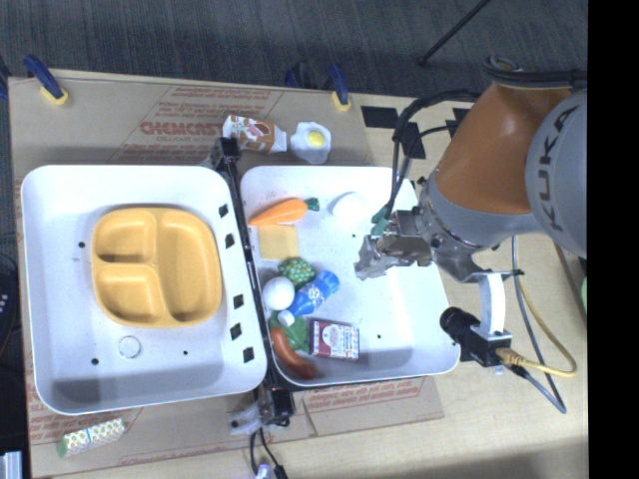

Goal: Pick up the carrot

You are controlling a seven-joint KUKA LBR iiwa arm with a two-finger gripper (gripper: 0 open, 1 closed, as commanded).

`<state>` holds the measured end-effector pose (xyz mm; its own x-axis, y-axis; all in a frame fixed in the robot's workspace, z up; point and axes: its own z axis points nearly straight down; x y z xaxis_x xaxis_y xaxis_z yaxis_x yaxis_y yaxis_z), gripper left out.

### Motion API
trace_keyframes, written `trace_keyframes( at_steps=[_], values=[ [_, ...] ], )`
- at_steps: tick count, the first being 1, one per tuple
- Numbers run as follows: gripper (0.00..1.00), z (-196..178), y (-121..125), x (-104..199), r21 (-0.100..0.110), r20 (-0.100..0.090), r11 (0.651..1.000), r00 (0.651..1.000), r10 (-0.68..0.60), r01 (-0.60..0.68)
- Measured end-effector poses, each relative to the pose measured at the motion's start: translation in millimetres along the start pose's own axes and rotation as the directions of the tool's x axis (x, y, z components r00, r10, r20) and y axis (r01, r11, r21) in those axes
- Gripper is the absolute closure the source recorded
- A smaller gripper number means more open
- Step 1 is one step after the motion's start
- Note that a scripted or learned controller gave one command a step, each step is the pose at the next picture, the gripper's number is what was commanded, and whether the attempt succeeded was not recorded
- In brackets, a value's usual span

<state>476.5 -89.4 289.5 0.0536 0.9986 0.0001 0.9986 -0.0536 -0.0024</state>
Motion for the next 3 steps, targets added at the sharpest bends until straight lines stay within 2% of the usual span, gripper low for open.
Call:
trace_keyframes(
  at_steps=[1, 2, 3],
  values=[
    [1.0, 98.7, -2.7, 47.2, 0.004, -0.001, 0.988, 0.988, 0.153, -0.153],
    [1.0, 27.9, 0.6, -13.2, 0.0, 0.0, 0.994, 0.994, 0.113, -0.113],
    [1.0, 94.1, -2.9, 41.4, 0.004, -0.001, 0.996, 0.996, 0.092, -0.092]
  ],
)
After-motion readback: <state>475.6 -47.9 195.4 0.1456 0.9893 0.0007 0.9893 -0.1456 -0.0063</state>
